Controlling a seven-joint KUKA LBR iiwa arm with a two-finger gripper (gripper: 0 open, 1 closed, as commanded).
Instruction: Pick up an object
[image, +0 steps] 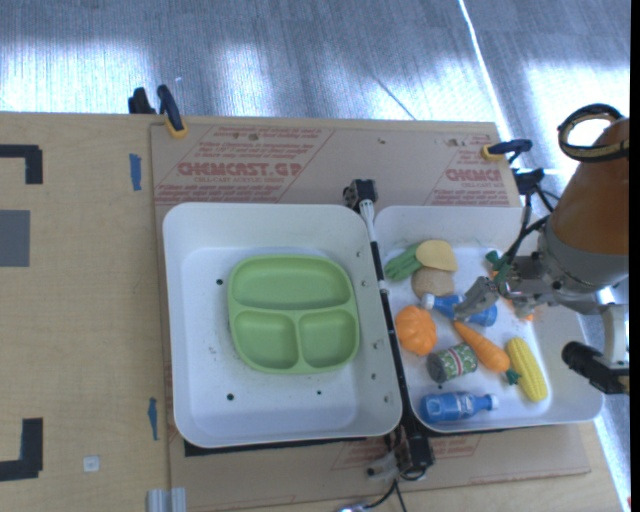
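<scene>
We see the gripper (480, 297) low in the right bin (575, 405), but we cannot tell how its jaws stand, since they blur into the clutter beneath them. It hangs over a blue item (470, 311), partly hidden, and we cannot say whether it touches it. Just below runs a carrot (483, 347), slanting down to the right. Left of the carrot sits an orange pepper (416, 330), and under that a small can (452, 362) lies on its side. Right of the carrot lies a corn cob (528, 369). Near the bin's front edge lies a blue bottle (455, 406). Above the gripper we find a tan potato (436, 256), a green pod (403, 263) beside it on the left, and a mushroom (431, 284) just beneath. The arm (590, 215) enters from the right, orange above grey. In the left bin (190, 300) rests a green tray (293, 312) with three compartments. Both bins sit on a brown board (250, 160) held by clamps (172, 112)
</scene>
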